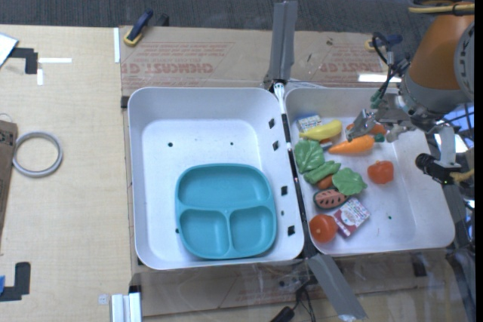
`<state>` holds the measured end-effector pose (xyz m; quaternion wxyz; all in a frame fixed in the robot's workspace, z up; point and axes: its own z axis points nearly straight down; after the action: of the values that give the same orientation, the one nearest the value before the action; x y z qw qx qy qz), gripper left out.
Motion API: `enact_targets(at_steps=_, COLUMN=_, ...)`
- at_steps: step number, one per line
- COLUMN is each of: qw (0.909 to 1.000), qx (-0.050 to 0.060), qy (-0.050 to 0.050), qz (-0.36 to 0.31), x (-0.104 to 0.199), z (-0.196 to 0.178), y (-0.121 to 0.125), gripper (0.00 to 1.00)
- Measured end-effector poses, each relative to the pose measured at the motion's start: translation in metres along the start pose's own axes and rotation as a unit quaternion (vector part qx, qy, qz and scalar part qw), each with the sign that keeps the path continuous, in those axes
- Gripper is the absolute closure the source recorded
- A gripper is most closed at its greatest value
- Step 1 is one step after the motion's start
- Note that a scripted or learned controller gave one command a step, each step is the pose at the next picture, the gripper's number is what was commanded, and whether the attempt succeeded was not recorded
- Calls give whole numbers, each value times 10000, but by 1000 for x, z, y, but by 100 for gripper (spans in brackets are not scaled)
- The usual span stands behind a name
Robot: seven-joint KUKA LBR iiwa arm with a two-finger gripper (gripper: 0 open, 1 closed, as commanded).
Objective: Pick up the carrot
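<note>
The carrot point(352, 146) is an orange tapered piece lying almost level in the upper middle of the right bin point(423, 230), thick end to the right. My gripper point(375, 129) hangs at the end of the grey arm with the orange band, right over the carrot's thick right end and very close to it. From this slant I cannot make out whether the carrot is in its grasp. The carrot's tip points left toward a yellow toy food piece point(321, 131).
Around the carrot lie a green leafy piece point(308, 156), another green piece point(349, 181), two red tomatoes point(381, 172) point(322, 227), a watermelon slice point(330, 198) and a small packet point(352, 215). The left bin point(151, 162) holds a teal divided plate point(226, 209).
</note>
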<state>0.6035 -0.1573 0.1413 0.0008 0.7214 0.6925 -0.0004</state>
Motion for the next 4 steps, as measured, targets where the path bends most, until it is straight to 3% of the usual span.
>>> enact_targets(at_steps=1, qw=9961, qx=13, qy=10, qz=-887, x=14, z=50, y=-9, gripper=0)
enact_targets(at_steps=2, qw=9809, qx=229, qy=86, qz=-1932, x=-22, z=54, y=46, gripper=0)
enact_targets(at_steps=3, qw=9808, qx=240, qy=72, qz=-1934, x=-23, z=45, y=45, gripper=100)
enact_targets(at_steps=4, qw=9992, qx=31, qy=13, qz=-398, x=-12, z=51, y=28, gripper=100)
